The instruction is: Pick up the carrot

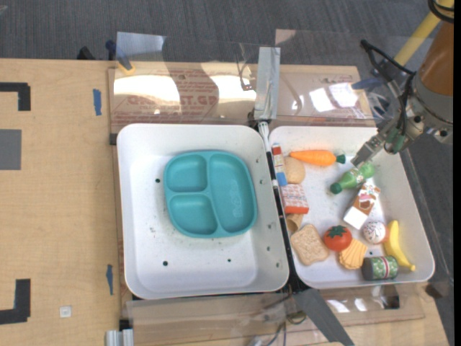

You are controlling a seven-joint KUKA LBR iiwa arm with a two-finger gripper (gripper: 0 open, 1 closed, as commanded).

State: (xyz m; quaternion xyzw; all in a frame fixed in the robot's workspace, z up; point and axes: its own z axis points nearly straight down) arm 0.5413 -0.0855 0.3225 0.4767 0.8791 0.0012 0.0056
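Observation:
An orange carrot (312, 157) with a small green top lies on its side near the back of the right bin (414, 215). My gripper (366, 152) hangs over that bin's back right part, a short way to the right of the carrot's green end and just above a green bottle (351, 179). Nothing is seen between its fingers, and their spread is too small to make out.
A teal divided plate (211, 192) sits in the left bin (137, 215). The right bin also holds a toast slice (309, 244), tomato (336, 237), banana (395, 244), a can (379, 267), a cracker (293, 170) and several small packets. Clear panels stand behind both bins.

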